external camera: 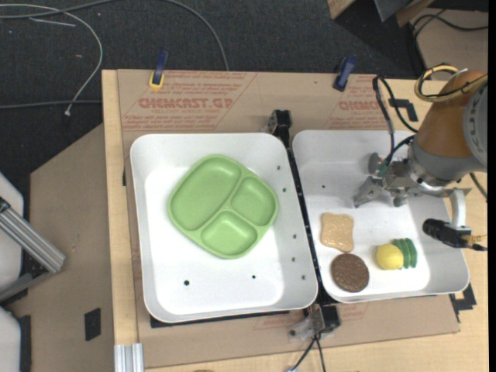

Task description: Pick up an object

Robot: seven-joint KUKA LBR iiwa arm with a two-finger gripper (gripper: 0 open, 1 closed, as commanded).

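Near the right bin's (442,281) front edge lie a brown round patty (349,272), tan toast slice (337,231) and yellow-green toy (396,255), while the gripper (385,190) hovers spread and unladen toward its back.

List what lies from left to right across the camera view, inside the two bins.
Green three-compartment plastic plate → tan flat toast-shaped piece → brown round patty-like disc → yellow-and-green rounded toy. The gripper hangs above the right bin.

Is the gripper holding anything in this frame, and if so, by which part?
Nothing is held. The gripper hangs over bare floor of the right bin, apart from the cracker, cookie and yellow toy.
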